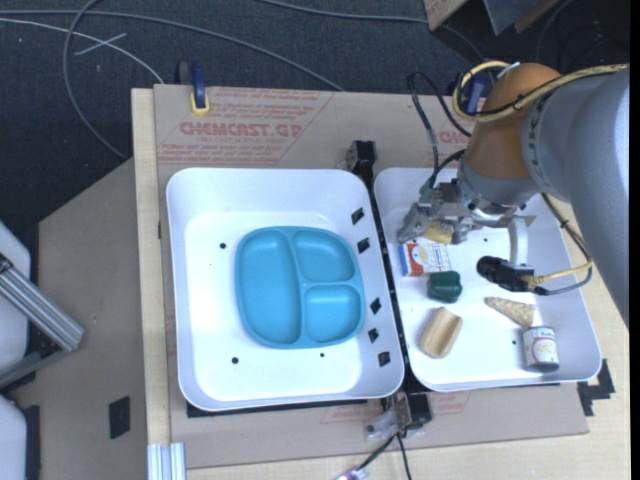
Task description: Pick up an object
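While the grey arm with its orange band reaches in from the right, its gripper (432, 223) hangs low over the far left part of the right white bin (575, 353), just above a small red, white and blue packet (428, 259). Whether the claw is spread or pinching cannot be told. Nothing looks lifted, so the pick seems undone.

Arm (590, 138) cut off at right edge (jaws hidden underneath)
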### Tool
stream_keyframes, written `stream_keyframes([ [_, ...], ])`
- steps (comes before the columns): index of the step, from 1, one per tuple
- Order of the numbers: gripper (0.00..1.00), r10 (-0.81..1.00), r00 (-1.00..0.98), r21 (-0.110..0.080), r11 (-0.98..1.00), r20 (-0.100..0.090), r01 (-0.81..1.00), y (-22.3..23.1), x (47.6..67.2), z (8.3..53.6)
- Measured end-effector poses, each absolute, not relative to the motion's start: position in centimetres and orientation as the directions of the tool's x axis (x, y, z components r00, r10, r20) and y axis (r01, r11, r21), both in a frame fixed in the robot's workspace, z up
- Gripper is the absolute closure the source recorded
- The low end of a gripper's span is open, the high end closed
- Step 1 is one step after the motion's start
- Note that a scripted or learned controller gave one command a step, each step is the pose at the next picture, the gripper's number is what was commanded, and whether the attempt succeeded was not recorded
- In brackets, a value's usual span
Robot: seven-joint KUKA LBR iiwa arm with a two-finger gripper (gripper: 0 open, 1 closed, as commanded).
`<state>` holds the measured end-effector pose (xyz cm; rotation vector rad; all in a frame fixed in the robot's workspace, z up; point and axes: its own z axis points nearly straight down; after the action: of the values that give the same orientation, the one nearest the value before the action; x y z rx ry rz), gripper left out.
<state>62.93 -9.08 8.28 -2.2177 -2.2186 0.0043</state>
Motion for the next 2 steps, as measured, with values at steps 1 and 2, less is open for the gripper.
stream_keyframes([
  [1, 1.00, 1.000, 0.000, -0.001, 0.000, 0.002, 1.000, -9.1, 63.1, 9.7],
  [2, 1.00, 1.000, 0.000, 0.005, 0.000, 0.000, 1.000, -9.4, 63.9, 14.4],
])
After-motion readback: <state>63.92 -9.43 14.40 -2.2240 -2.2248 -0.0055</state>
